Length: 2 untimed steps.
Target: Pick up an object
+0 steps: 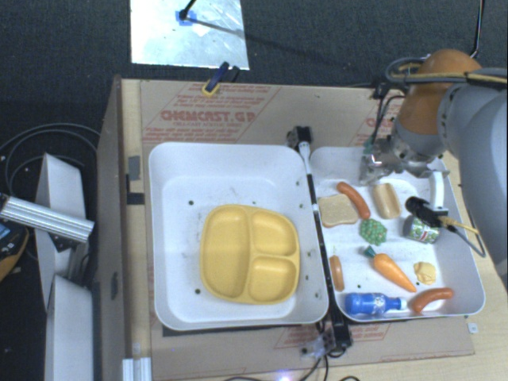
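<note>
The claw [379, 167] hangs over the top rim of the right bin [468, 280], and I cannot tell if it is wide or narrow. The bun [386, 200] lies just below it, beside the sausage [353, 199], with some bare floor near that rim.

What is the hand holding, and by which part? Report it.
Cannot be told: the hand hangs over the right bin's far corner, with no item visibly between its tips.

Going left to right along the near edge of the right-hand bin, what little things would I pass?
Small sausage → blue bottle → carrot → long sausage.
</note>
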{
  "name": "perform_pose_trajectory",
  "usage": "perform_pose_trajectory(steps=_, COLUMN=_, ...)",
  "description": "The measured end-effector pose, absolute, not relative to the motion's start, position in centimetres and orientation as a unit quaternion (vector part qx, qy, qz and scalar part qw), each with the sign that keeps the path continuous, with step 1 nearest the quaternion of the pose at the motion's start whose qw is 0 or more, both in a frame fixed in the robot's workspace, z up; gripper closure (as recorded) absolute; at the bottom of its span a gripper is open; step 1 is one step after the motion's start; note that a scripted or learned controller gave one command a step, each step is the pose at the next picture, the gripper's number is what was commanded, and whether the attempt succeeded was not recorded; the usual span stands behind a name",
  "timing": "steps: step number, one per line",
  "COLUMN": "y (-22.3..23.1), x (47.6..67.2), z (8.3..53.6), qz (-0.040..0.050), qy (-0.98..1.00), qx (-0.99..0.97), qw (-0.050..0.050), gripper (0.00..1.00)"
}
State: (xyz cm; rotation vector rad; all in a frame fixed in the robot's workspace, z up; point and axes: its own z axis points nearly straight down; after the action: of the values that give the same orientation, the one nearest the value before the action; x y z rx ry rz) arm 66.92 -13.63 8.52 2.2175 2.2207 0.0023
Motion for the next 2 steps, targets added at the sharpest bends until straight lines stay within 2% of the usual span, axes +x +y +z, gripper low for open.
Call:
perform_pose_trajectory(steps=1, y=-14.7, x=66.3, z=12.9, qz=0.0013, qy=0.708, qx=0.707, qw=0.002, gripper=0.00)
perform_pose_trajectory(steps=2, y=-12.0, x=64.4, z=14.2, qz=0.0008, qy=0.709, qx=0.706, qw=0.001, gripper=0.00)
